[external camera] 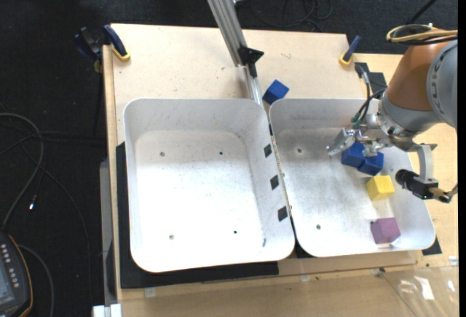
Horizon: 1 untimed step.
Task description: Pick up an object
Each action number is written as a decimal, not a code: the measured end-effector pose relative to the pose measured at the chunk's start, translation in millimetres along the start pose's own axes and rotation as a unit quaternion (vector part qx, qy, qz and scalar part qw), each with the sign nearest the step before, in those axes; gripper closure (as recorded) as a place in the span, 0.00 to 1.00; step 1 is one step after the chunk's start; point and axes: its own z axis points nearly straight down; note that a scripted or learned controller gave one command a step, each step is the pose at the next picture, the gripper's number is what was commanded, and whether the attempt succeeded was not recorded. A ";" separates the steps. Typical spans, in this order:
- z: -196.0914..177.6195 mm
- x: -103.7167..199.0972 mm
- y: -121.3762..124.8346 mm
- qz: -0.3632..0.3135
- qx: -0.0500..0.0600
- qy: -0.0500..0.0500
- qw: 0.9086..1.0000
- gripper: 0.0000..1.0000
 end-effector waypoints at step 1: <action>-14.2 1.6 1.6 -0.003 -0.003 -0.001 1.000 1.00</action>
